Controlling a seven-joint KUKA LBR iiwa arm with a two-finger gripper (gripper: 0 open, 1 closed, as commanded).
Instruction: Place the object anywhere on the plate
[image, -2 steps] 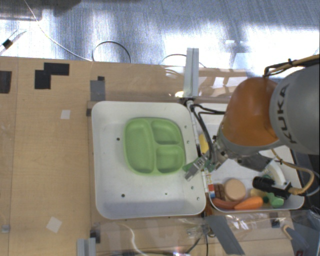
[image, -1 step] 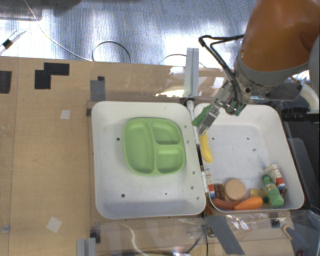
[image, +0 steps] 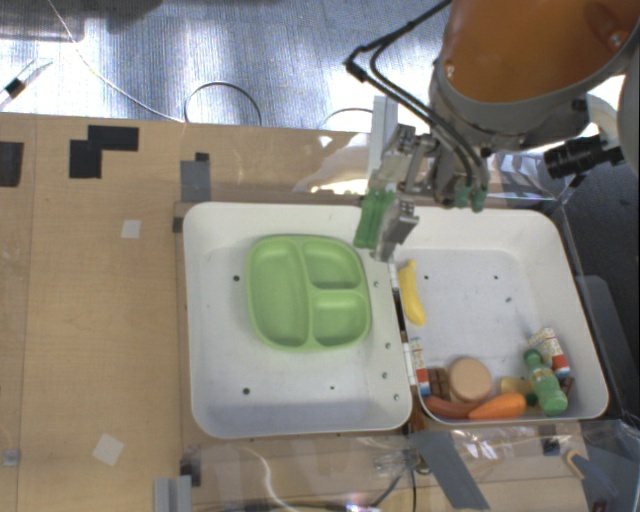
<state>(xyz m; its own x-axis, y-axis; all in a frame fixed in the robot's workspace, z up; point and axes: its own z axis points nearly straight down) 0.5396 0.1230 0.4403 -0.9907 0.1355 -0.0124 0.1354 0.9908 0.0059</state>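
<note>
bottle (image: 546, 368) label prob unreadable, green plate (image: 306, 291)

Two shallow white bins are set side by side on the wooden bench (image: 90, 330), the left bin (image: 215, 390) bearing a green divided plate (image: 305, 292) near its middle. In the right bin (image: 500, 270), a yellow banana (image: 410, 293) is laid close against the shared wall, just right of the plate, while a heap of toy food and small bottles (image: 500, 385) is gathered along the near edge. The two-finger gripper (image: 385, 225) is hung over the dividing wall, behind the banana and beside the plate's far right corner.
</note>
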